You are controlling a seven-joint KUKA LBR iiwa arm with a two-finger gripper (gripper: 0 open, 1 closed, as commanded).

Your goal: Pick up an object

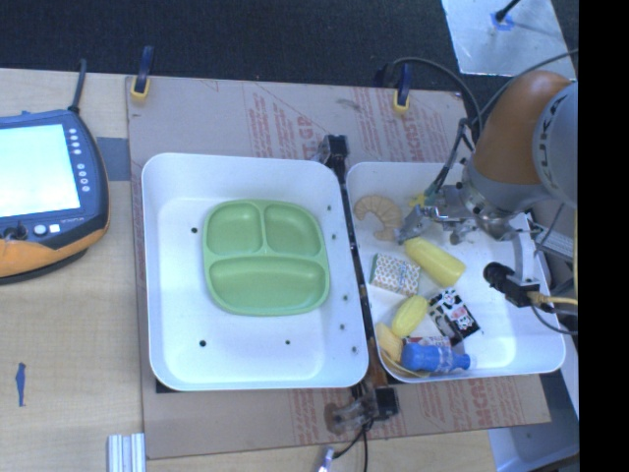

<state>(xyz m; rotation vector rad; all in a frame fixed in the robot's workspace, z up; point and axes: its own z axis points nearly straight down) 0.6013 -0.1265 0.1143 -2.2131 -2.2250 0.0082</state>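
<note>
The gripper (425,219) is being held toward twelve o'clock in the right bin (521,352); whether it is parted or closed cannot be told. The yellow corn cob (434,260), at its five o'clock, is being judged light, stiff and slippery, best clasped across its middle.

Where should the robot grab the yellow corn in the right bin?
Probably across the middle of the corn, coming straight down from above. It lies flat on the bin floor, long and rounded, slanting from upper left to lower right, so the gripper should close across its narrow width. The open floor to its right leaves room.
</note>
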